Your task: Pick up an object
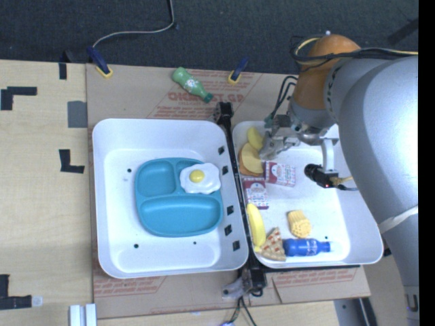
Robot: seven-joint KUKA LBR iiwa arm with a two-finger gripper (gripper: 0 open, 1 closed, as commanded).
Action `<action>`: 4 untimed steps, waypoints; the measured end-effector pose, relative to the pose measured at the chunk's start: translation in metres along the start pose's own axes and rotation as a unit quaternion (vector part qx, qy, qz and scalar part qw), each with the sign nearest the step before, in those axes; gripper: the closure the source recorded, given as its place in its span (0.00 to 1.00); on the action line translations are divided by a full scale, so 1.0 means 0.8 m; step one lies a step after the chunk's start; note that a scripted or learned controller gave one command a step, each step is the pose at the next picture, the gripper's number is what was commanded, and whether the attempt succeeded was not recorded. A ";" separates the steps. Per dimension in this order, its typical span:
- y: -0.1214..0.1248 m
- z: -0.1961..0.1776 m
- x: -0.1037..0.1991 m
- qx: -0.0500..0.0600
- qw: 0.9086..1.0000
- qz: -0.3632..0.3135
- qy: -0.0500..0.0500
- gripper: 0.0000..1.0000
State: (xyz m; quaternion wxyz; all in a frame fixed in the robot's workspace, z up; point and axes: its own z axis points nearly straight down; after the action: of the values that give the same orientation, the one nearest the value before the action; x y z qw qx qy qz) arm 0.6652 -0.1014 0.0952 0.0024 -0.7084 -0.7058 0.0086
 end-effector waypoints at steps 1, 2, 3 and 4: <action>0.000 0.000 0.000 0.000 1.000 0.000 0.000 0.00; -0.138 -0.022 -0.002 -0.006 1.000 -0.002 0.005 0.00; -0.040 0.011 0.005 -0.010 1.000 -0.003 0.004 0.00; 0.003 0.012 0.000 -0.003 1.000 -0.003 0.006 0.00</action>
State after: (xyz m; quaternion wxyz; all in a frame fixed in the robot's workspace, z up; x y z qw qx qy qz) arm 0.6672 -0.1016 0.0854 0.0047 -0.7067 -0.7075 0.0024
